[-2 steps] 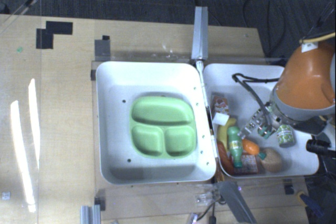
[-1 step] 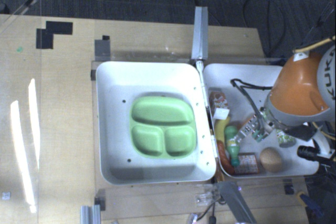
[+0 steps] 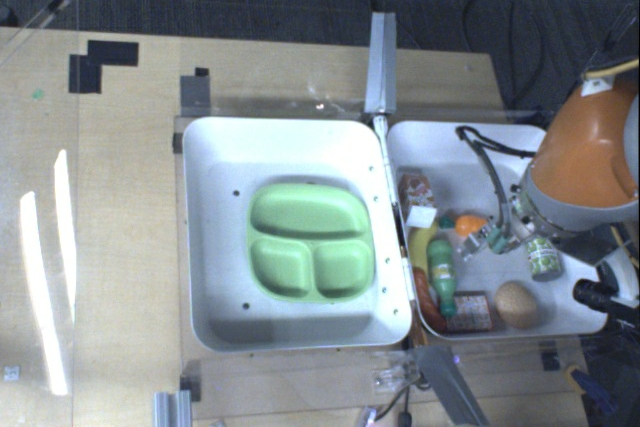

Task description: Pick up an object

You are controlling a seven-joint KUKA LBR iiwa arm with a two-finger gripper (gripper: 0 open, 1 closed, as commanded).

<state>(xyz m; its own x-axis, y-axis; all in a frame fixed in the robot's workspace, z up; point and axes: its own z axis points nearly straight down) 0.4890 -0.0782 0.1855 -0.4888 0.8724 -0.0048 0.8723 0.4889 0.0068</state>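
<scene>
The gripper (image 3: pixel 497 237) hangs low inside the right bin (image 3: pixel 470 140), and whether it is open or closed cannot be told. Just left of it lie a small orange ball (image 3: pixel 467 225) and a green bottle (image 3: pixel 441 264); a yellow item (image 3: pixel 421 241) sits beyond those. A tan round object (image 3: pixel 516 303) rests nearer the camera. Far to the gripper's left, a green divided tray (image 3: pixel 308 240) fills the left bin (image 3: pixel 215 215) on the desk (image 3: pixel 120 215).
</scene>
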